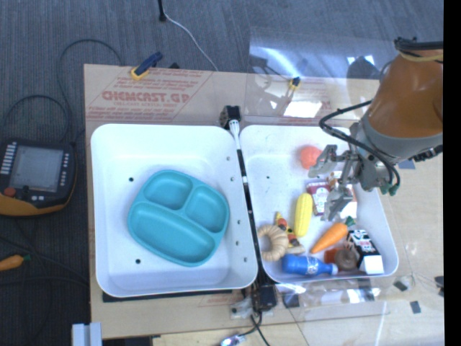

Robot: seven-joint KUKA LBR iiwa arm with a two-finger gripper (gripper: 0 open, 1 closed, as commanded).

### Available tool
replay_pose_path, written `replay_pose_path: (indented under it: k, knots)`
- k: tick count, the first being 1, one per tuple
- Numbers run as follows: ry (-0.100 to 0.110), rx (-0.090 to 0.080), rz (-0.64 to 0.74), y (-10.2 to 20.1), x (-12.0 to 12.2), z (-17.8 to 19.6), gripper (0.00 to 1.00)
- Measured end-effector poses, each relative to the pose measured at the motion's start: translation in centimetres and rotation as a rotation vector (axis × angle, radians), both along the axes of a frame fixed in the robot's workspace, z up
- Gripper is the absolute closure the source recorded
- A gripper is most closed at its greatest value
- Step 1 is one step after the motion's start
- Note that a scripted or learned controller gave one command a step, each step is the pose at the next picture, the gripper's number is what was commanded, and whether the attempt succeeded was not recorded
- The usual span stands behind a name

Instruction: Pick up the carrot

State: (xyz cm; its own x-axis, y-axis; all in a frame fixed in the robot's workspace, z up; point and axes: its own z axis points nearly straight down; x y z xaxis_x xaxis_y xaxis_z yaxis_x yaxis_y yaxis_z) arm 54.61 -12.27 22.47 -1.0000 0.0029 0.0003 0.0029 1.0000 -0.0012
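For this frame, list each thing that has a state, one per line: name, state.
gripper: over the right bin, fingers open, nothing between them
carrot: lying tilted in the right bin, not gripped
corn cob: lying in the right bin, left of the carrot
blue bottle: on its side near the bin's front wall
teal divided plate: flat in the left bin

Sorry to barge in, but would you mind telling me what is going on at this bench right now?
A grey and orange arm reaches in from the right, its gripper hanging over the right bin, which holds a jumble of toys. The carrot it is meant to pick up lies just below the gripper, between a corn cob and a blue bottle, not yet grasped. The left bin holds a teal divided plate.
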Motion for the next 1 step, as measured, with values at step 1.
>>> replay_pose_path:
  k: [1]
  knots:
    - [-0.014,-0.002,0.112,-1.67,-3.94,-10.30,0.00]
